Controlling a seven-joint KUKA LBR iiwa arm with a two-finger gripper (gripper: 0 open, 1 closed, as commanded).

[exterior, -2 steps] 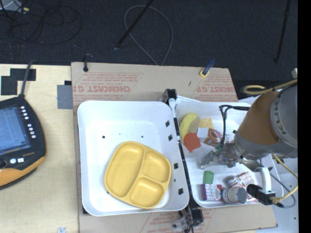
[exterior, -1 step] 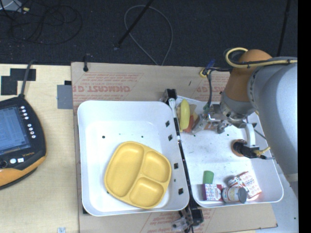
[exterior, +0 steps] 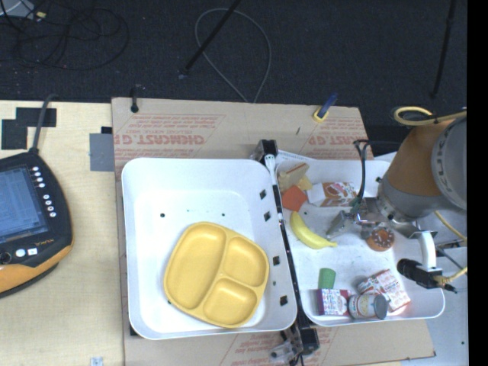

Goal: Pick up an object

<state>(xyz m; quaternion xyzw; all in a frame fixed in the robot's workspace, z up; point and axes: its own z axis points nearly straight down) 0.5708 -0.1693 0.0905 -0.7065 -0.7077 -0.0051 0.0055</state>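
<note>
The end effector (exterior: 341, 223) hangs low in the right bin (exterior: 435, 305), its thin metal fingers pointing left toward the banana (exterior: 309, 233) and stopping just short of its right end. I cannot tell how far they are spread, and nothing sits between them. The banana looks like the likeliest thing to be picked — it lies free on the bin floor near the divider, with room around its curve. The arm (exterior: 415, 174) leans in from the right, so its bulk stays above the far side of the bin and leaves the clutter uncovered.

Counting outward in that bin: one banana, one red block (exterior: 293, 198) just above it, one slice of toast-like food (exterior: 293, 174) at the top corner, one round brown piece (exterior: 380, 239) beside the wrist, one small green cup (exterior: 326, 277), one tin can (exterior: 365, 306) lying on its side, and three red-and-white packets — near the top, at the bottom edge and at the lower right.

The left bin (exterior: 152, 189) carries a single yellow divided plate (exterior: 216, 274) with three compartments, set flat near the front. On the bench at far left rests one control pendant (exterior: 27, 216)
</note>
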